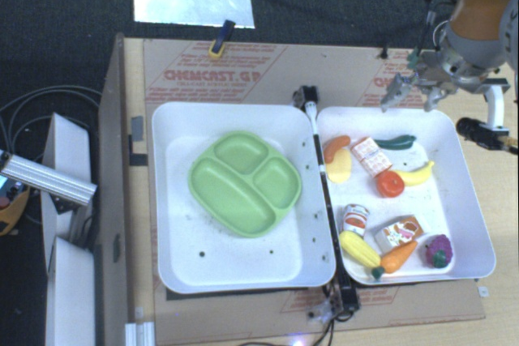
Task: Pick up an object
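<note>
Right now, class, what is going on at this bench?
A robot arm's pincer hangs open above the far edge of the right bin, holding nothing. That bin holds toy food: a tomato, banana, carrot, corn cob, a can and some small cartons. The left bin holds a green divided plate. Nothing has been picked up yet.

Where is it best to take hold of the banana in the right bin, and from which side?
Grip the banana across its middle, coming from straight above, probably. It lies flat, curved, near the bin's right wall, with the tomato close on its left. Fingers set across the thin body, one toward the bin's far wall and one toward its near wall, should avoid the tomato.
</note>
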Tool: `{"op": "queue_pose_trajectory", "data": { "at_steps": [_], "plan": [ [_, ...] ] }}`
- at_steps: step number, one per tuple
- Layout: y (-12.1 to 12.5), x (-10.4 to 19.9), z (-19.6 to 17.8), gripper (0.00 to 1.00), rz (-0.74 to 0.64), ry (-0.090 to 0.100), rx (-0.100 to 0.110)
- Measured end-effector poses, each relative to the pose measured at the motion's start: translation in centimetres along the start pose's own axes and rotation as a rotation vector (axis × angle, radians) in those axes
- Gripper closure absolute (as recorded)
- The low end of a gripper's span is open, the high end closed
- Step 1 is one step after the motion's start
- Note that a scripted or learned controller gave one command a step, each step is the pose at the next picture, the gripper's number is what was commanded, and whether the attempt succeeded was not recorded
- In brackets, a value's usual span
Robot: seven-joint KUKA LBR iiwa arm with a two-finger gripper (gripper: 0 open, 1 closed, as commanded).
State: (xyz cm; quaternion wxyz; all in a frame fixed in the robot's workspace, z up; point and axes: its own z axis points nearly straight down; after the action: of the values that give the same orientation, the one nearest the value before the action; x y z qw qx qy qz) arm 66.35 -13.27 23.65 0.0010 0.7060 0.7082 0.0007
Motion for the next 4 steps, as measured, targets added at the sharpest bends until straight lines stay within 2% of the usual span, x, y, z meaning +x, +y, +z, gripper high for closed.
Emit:
{"op": "queue_pose_trajectory", "data": {
  "at_steps": [1,2,3,4],
  "plan": [
    [-5.0,-0.4,12.4,0.00,0.004,0.003,0.015],
    [-7.5,0.8,15.3,0.00,0.003,0.001,0.004],
    [-7.3,0.7,14.1,1.00,0.002,0.000,0.000],
    [-7.3,0.7,14.1,0.00,0.002,0.000,-0.001]
  ]
}}
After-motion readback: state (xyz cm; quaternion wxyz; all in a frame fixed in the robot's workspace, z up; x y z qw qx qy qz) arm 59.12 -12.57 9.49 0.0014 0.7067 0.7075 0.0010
